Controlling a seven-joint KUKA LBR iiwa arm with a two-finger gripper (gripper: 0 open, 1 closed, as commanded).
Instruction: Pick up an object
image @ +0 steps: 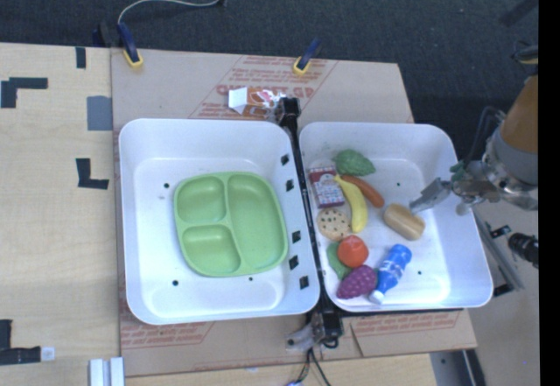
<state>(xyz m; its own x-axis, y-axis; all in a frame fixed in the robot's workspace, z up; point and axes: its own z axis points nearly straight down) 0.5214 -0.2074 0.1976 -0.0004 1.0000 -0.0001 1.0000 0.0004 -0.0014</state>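
The right bin [437,148] holds several toy foods: a tan bread roll [404,221], a yellow banana [354,204], an orange carrot [369,191], a green leafy piece [354,163], a red box [326,187], a round cookie [332,223], a red tomato [353,250], purple grapes [357,281] and a blue and white bottle [391,269]. My gripper [442,196] hangs over the bin's right side, just right of and above the bread roll. It looks open, with nothing between its fingers. One finger [427,197] points toward the roll.
The left bin [144,157] holds a green divided plate [230,223]. A black clip strip [297,200] runs along the wall between the bins. The bins rest on a cardboard sheet [175,87] with yellow clamps at its far edge.
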